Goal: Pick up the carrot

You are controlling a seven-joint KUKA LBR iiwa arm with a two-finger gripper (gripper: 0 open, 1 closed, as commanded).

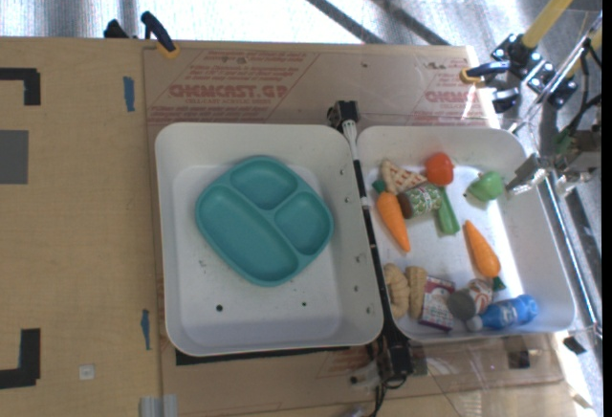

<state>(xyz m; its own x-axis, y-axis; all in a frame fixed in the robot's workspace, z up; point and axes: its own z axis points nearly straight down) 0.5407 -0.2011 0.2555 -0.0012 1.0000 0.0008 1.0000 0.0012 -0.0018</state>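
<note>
Gripper (pixel 529 174) at right bin's (pixel 559 243) right rim; can't tell its state; green piece (pixel 488 185) just left of it; two carrots: one (pixel 481 249) below-left, near; other (pixel 392 219) farther left beside green bottle (pixel 446 211); one teal plate (pixel 264 219) in left bin (pixel 182 243).

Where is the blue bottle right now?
The blue bottle lies in the right bin, at its near right corner in the camera view, just below the orange carrot.
</note>
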